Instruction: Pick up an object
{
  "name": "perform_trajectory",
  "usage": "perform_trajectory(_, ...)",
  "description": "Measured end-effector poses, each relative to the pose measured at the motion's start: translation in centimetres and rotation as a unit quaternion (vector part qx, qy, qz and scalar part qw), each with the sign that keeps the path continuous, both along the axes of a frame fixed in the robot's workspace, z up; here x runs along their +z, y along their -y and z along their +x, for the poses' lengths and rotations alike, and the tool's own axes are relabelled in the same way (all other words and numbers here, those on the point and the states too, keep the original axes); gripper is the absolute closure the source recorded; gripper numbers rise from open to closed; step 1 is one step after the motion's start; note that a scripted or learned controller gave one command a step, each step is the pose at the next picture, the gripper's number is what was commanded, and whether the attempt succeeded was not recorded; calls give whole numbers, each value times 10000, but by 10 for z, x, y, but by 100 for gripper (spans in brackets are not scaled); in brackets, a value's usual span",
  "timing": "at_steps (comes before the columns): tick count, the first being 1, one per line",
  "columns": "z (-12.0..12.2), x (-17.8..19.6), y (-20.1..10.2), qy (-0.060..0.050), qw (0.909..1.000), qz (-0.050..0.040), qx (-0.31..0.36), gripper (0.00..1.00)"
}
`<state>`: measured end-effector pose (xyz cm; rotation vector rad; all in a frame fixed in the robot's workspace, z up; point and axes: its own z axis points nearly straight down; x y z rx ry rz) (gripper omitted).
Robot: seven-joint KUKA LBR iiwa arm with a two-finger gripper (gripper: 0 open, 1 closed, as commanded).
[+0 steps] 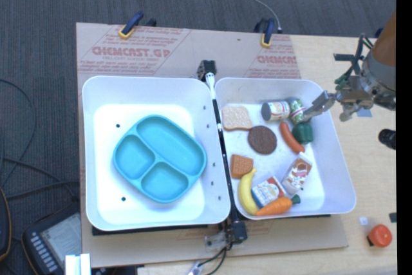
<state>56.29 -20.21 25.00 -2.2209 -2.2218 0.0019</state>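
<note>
The right bin (338, 167) holds several toy foods. Among them are a small can (277, 111), a green pepper (302, 132), an orange sausage (291, 137), a brown cookie (262, 139) and a slice of toast (236, 117). Nearer the front lie a cracker (241, 165), a banana (246, 189), a small carton (267, 192), a carrot (275, 206) and a snack packet (297, 175). My gripper (335, 106) hangs over the bin's right rim, open, with nothing between its fingers. One finger (318, 104) points toward the can and the pepper.
The left bin (96, 138) holds a blue divided plate (159, 158). Clamps (267, 32) sit at the board's back edge. An orange cap (380, 236) lies on the bench at the front right.
</note>
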Motion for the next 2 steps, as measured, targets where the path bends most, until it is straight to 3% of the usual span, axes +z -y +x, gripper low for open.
perform_trajectory(1, -22, -137, 11, -14, 10000, 24, 8, 0)
perform_trajectory(2, -41, -162, -42, 45, 10000, -27, -7, 0)
